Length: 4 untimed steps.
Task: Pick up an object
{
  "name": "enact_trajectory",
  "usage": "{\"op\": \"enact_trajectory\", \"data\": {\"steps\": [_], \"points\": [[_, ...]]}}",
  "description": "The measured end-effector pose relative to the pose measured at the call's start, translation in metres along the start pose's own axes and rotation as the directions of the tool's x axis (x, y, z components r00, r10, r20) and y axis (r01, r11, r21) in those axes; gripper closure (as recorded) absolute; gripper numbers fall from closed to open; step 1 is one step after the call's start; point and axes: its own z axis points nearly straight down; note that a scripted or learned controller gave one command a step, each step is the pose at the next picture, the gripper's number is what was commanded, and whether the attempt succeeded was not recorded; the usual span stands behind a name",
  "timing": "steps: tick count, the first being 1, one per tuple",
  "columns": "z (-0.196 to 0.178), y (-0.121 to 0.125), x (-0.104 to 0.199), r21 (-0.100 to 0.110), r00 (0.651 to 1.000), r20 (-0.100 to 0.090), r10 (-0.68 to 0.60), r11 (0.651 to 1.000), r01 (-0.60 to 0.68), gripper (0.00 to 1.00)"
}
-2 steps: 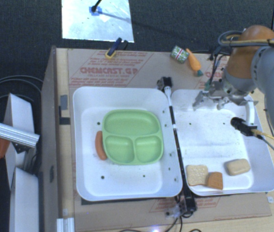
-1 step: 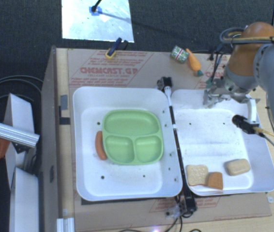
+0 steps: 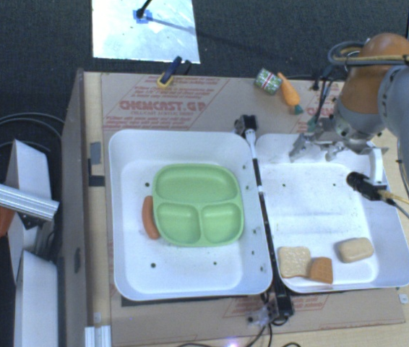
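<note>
My gripper hangs over the far edge of the right bin, its fingers spread open with nothing between them. The grey arm with its orange band comes in from the right. At the front of that bin lie a slice of toast, a small orange-brown piece touching it, and a beige bun, all well below the gripper. In the left bin a green divided tray sits with a sausage along its left side.
A green can and a toy carrot lie on the cardboard behind the right bin. A yellow and black clip lies at the back left. A black fitting on the arm overhangs the right bin's right side.
</note>
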Motion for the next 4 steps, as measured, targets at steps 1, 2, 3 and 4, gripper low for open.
{"op": "enact_trajectory", "data": {"steps": [1, 2, 3, 4], "points": [[0.034, -0.047, 0.027, 0.014, 1.0, -0.003, 0.008, 1.0, -0.008, 0.0], [0.034, 0.001, -0.009, 0.01, 1.0, -0.001, 0.006, 1.0, -0.006, 0.0], [0.022, 0.003, -0.009, 0.007, 1.0, -0.001, 0.003, 1.0, -0.003, 1.0], [0.023, 0.002, -0.009, 0.007, 1.0, 0.0, 0.003, 1.0, -0.003, 0.0]]}}
